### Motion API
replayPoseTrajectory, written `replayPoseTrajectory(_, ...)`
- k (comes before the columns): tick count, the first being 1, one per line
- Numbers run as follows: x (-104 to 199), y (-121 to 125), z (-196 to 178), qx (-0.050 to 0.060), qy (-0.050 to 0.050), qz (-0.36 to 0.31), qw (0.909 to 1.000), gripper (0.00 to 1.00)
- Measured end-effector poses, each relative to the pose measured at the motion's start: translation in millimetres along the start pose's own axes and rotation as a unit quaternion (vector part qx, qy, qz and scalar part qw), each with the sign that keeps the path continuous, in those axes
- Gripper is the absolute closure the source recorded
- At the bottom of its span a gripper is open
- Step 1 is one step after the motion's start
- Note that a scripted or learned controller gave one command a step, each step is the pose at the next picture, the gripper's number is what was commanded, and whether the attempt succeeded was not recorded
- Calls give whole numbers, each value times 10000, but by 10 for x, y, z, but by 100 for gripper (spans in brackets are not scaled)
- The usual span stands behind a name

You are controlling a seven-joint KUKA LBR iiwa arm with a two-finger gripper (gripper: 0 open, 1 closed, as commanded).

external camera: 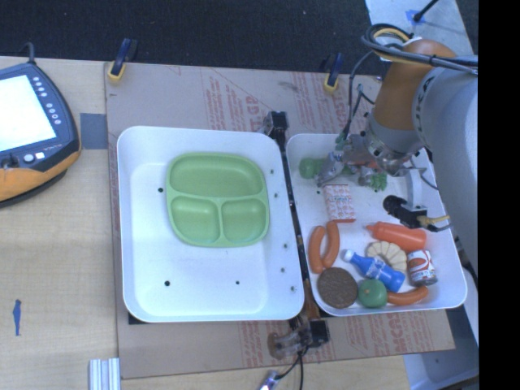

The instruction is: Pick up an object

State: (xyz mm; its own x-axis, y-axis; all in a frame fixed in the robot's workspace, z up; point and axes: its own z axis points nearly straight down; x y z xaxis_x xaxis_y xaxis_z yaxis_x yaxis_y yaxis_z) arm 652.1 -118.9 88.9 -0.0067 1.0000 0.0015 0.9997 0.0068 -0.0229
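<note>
Two white bins sat side by side on a brown sheet of card [211, 96] on the tabletop [49, 250]; the left bin [146, 258] held one green plate [218, 198] with three parts, lying flat toward its far side; the right bin [302, 210] held a heap of toy food.

The arm [406, 80], grey with an orange band, came in from the right and far side; its jaws hung low over the far part of the right bin; I could not tell if the jaws were spread or pressed together, because the wrist hid them.

A green lump [311, 167] lay just left of the jaws, at the far left of that bin; a white packet with red marks [339, 201] lay just on the near side of them.

Nearer still, two orange sausages [323, 246] lay close together by the left wall; a brown round patty [336, 287] sat near them; a blue bottle [375, 269] lay tilted beside the patty, and a green ball [374, 295] was touching the bottle's near side.

An orange carrot [398, 236] lay toward the right; a small can [420, 267] sat near it; one more orange sausage [408, 296] lay by the near wall.

Far left on the tabletop lay a screen in an orange case [28, 128]; two blue clamps [122, 55] held the far edge of the card.
</note>
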Motion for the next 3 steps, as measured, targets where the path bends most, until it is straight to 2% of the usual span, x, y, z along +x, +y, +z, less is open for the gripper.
replayPoseTrajectory(1, 254, -87, -231, -89, -6, 11, 10000, 0)
replayPoseTrajectory(2, 197, -399, -13, -87, -10, 12, 10000, 0)
replayPoseTrajectory(3, 249, -882, -83, -88, -10, 6, 10000, 0)
